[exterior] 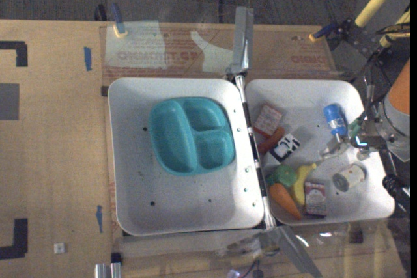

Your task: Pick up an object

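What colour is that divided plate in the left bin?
Teal, a light blue-green; the divided plate shows clearly in the overhead camera view.

Arm enters from right; pincer (344, 145) low, angled leftward, nothing visibly held.

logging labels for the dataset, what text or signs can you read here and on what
Cardboard sheet behind the bins: faint reddish print, too blurred to read.
Black-and-white block: bold mark, not legible.
Small pink carton: print too small.
Small red-and-white box: print too small.
Nothing can be read for certain.
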Robot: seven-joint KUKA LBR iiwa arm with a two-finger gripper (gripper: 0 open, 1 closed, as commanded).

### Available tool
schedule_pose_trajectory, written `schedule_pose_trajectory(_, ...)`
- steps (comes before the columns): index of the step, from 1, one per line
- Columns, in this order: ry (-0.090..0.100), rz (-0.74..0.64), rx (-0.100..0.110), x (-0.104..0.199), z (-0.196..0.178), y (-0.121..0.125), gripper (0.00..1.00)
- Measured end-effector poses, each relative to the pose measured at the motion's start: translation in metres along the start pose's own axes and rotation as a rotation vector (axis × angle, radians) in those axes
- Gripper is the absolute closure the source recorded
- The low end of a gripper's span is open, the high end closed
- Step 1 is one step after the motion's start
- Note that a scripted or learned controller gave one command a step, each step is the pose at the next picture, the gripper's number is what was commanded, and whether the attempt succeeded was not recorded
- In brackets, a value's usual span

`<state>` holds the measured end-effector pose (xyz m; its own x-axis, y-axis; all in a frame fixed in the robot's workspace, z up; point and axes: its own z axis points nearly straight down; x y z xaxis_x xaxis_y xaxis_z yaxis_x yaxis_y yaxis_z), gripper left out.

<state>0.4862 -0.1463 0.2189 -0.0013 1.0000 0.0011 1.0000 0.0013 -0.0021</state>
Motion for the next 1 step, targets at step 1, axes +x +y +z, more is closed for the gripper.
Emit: schedule_pose_trajectory(1,-0.002,0.080,-0.004,-0.0251,0.0716,0.0945,0.00)
